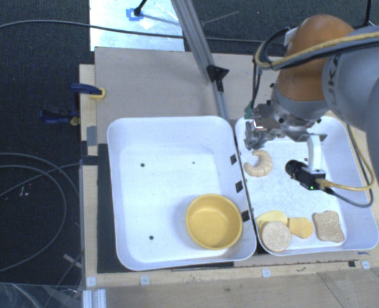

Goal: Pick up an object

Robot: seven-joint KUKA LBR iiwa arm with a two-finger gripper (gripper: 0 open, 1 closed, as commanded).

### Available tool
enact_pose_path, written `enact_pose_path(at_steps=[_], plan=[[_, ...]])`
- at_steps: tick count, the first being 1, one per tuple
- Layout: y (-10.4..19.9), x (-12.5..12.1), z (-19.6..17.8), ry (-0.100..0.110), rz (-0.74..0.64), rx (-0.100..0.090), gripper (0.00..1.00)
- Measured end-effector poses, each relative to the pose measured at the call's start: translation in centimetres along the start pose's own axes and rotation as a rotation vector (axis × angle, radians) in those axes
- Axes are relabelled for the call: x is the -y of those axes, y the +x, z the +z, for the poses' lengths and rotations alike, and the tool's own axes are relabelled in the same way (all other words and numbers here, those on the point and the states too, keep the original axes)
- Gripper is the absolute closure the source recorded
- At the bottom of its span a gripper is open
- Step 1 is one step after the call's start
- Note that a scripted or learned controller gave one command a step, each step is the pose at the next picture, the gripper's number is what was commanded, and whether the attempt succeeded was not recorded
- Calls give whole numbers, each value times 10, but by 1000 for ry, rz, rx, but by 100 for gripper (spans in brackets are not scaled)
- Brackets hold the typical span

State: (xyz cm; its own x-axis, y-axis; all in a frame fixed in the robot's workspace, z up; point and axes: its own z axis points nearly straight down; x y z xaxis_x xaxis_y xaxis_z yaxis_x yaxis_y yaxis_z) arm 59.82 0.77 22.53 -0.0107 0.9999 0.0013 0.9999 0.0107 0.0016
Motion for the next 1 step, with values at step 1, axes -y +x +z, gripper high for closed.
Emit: enact_pose_path(at_steps=[1], plan=[[57, -7, -13, -2, -1, -1, 100]])
